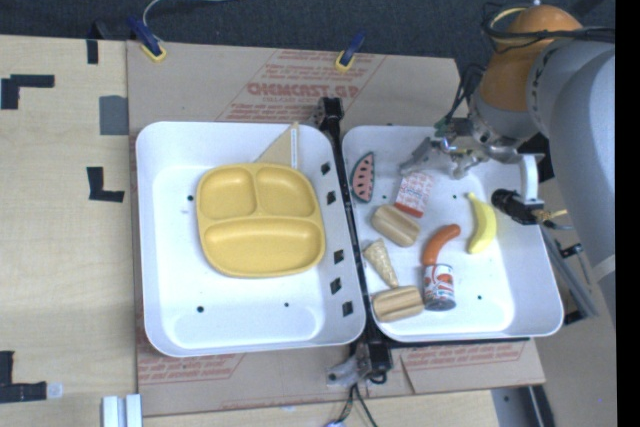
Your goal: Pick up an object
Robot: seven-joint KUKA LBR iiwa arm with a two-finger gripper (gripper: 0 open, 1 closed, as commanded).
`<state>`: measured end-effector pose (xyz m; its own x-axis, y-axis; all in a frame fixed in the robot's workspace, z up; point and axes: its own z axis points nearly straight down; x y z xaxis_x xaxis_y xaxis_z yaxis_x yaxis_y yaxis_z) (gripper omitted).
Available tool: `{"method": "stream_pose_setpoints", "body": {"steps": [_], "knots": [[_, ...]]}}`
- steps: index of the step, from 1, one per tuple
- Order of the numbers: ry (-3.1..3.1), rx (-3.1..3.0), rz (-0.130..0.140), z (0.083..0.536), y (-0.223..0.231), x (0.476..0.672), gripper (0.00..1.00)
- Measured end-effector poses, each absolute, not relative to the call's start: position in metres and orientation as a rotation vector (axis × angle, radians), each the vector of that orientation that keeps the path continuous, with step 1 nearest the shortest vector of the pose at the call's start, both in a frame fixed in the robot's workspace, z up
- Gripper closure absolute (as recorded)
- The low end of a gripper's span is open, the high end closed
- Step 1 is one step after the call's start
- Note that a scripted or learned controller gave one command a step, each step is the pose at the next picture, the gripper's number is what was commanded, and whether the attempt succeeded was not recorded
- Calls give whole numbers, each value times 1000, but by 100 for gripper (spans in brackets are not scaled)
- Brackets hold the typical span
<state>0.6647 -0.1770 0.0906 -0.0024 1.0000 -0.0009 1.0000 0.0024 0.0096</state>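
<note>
Along the right bin's (520, 310) far rim, bare white floor lay open beneath the gripper (452, 147). Seven objects crowded the rest: watermelon slice (363, 177), packet (413, 192), two buns (396, 224), cone (381, 261), sausage (440, 242), banana (482, 224), can (438, 286); one yellow tray (262, 220) filled the left bin (165, 245). Fingers spread apart, holding nothing, hung above the packet.

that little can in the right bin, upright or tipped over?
Tipped. The can lies on its side on the right bin's floor, its label showing lengthwise, just below the sausage and right of the bread roll.
</note>
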Motion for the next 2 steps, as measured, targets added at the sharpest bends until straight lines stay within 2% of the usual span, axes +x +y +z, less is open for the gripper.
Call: {"method": "stream_pose_setpoints", "body": {"steps": [2], "knots": [[2219,2217,-2,85,-113,669,0]]}}
